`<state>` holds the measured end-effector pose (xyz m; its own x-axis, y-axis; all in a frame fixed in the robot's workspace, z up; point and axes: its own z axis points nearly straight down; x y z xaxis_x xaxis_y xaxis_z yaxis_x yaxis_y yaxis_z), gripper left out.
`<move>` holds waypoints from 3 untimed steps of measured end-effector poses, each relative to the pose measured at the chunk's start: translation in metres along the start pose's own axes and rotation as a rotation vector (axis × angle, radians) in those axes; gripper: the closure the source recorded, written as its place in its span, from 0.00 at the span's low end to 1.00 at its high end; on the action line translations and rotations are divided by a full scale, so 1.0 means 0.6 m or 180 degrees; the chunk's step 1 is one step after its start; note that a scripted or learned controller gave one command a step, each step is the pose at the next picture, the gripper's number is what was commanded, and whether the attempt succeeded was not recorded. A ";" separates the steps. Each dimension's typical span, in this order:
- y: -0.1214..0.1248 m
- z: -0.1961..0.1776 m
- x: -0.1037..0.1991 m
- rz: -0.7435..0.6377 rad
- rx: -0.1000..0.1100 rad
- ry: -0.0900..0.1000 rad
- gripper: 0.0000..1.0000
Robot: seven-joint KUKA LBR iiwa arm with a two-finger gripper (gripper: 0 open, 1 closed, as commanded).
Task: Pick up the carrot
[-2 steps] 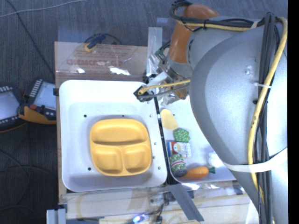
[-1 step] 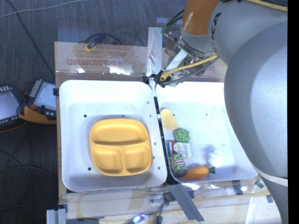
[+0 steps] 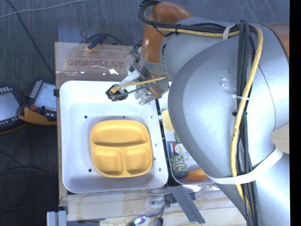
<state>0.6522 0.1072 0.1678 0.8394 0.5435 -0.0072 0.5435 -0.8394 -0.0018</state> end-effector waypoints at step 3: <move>0.035 -0.090 -0.034 0.0791 -0.0012 -0.0010 1.00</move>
<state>0.6470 0.0786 0.2218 0.9472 0.3204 -0.0099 0.3205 -0.9472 0.0042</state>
